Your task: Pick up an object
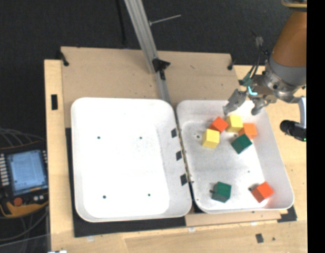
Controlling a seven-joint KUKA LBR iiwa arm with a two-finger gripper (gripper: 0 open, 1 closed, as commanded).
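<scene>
Beside the right bin (278,165), a left bin (80,157) with bare floor; inside its upper half, clustered blocks, open floor below. Gripper (245,106) spread wide, holding nothing, above its top edge. Seven blocks (235,122): three orange, two yellow, two green.

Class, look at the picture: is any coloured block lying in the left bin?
No: all seven blocks, such as the yellow block, lie in the right bin; the left bin holds none.
</scene>
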